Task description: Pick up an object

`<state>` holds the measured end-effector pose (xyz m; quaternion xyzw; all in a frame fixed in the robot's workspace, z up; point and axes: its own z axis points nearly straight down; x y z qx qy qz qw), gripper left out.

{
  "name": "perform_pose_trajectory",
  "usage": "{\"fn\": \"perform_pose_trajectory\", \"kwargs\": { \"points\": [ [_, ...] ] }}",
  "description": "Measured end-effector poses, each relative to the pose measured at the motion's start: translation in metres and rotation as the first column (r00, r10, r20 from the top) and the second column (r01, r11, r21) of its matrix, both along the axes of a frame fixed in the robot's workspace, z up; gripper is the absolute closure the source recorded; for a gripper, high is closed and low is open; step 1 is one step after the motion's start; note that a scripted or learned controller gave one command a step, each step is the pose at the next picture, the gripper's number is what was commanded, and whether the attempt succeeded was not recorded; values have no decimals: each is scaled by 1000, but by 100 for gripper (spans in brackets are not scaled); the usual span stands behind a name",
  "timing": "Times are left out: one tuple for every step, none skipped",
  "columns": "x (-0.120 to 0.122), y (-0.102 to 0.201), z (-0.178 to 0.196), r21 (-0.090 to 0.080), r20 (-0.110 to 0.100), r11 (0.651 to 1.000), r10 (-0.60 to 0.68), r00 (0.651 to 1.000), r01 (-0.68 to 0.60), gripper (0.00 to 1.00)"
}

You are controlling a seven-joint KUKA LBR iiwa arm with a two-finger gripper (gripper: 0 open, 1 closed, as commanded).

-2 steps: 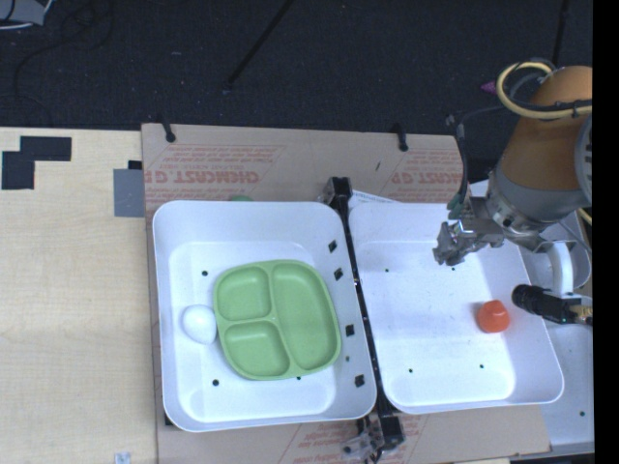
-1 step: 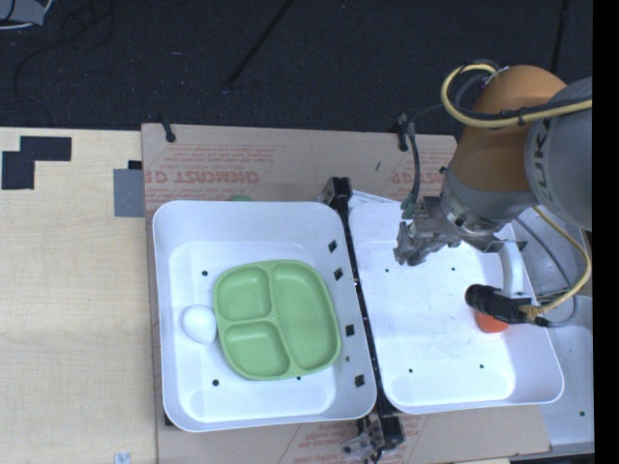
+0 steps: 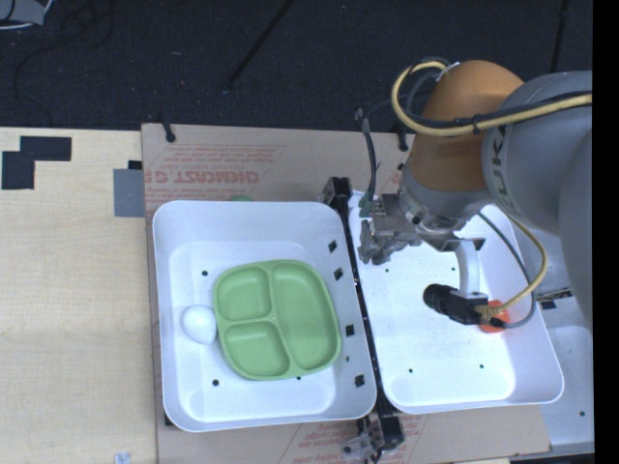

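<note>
Item: pick-up, nothing lifted yet.
Green divided plate (image 3: 276,319) and white ball (image 3: 199,324) lie in left bin (image 3: 184,230); pincer (image 3: 382,243) state cannot be told.

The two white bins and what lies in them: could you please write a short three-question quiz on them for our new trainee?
1. True or false: the green divided plate lies in the left bin.
2. What touches the plate's left edge? A) white ball B) red cup C) spoon
3. Fill in: the gripper hangs over the ___ bin, near the divider.

Key: 1 true; 2 A; 3 right.
</note>
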<state>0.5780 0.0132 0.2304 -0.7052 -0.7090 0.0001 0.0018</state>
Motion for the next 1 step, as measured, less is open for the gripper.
{"fn": "perform_pose_trajectory", "kwargs": {
  "points": [
    [12,47,-10,-1,-1,1000,-2,1000,2,100]
  ]
}}
